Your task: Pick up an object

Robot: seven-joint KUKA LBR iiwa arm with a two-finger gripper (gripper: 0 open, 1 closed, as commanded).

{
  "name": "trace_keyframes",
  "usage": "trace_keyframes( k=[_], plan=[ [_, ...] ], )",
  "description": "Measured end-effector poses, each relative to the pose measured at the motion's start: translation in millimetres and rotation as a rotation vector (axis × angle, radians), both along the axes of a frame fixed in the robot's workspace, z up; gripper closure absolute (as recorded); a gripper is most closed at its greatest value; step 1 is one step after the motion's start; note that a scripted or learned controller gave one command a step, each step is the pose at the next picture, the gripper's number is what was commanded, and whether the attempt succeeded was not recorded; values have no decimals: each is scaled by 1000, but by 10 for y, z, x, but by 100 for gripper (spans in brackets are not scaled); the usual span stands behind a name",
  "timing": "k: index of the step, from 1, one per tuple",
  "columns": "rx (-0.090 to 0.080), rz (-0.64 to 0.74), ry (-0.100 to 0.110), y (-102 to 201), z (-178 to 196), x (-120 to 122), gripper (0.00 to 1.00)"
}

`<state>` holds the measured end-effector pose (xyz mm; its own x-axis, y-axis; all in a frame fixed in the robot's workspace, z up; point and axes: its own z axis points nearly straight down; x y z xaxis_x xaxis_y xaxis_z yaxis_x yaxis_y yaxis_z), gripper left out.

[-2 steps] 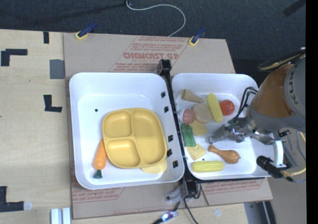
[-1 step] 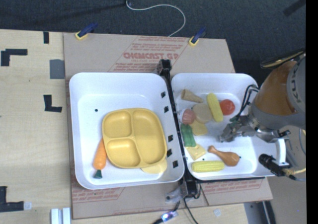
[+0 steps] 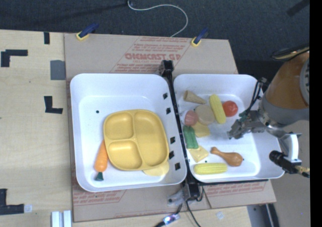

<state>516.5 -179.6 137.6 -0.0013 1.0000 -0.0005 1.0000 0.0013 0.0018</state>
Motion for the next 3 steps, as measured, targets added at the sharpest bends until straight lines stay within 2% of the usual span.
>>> trace_keyframes(
  k=[2,3],
  plan=[
    [-1,0,-1,-49,889,105,100],
    [3,6,3,512,845,364,100]
  ],
)
